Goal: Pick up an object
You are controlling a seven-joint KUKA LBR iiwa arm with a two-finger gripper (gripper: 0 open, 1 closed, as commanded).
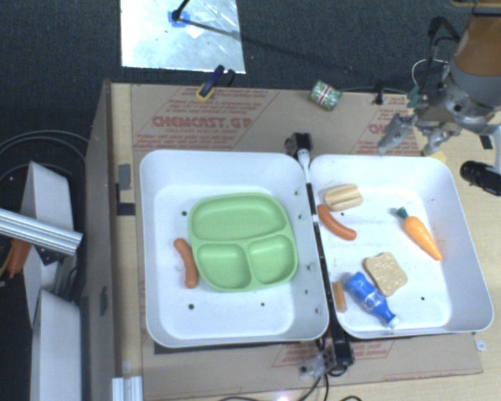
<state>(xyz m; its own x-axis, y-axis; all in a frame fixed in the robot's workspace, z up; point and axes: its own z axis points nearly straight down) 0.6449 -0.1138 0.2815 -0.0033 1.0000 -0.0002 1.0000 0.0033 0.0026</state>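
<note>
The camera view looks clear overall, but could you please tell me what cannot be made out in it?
- Arm: cut off by the top and right edges of the camera view above the orange band.
- Small orange piece: partly hidden by the blue bottle and too small to identify.
- Green roll beyond the bins: too small to identify.

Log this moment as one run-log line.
phase: pre-grasp | gripper: open, above right bin's far rim, holding nothing | nearest: carrot | left bin: green tray, sausage
</note>
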